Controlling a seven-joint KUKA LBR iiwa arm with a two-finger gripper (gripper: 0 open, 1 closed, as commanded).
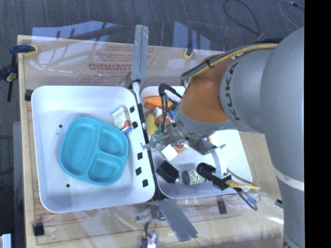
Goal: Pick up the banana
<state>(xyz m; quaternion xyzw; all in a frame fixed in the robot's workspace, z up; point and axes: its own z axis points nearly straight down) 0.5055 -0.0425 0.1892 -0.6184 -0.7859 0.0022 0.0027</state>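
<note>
The yellow banana point(150, 123) lies at the left wall of the right bin point(239, 144), partly covered by the arm. My gripper point(162, 130) hangs right over the banana's near end, reaching down from the orange-banded wrist point(207, 101). The wrist and its cables hide the point where gripper and banana meet. An orange item point(153, 103) lies just beyond the banana at the bin's far left corner.
In the right bin's front part lie a black block point(167, 172), a small green bottle point(194, 178) and a white-and-orange box point(173, 150). The left bin point(46, 118) bears a blue divided plate point(95, 150) and a small carton point(121, 119) near the shared wall.
</note>
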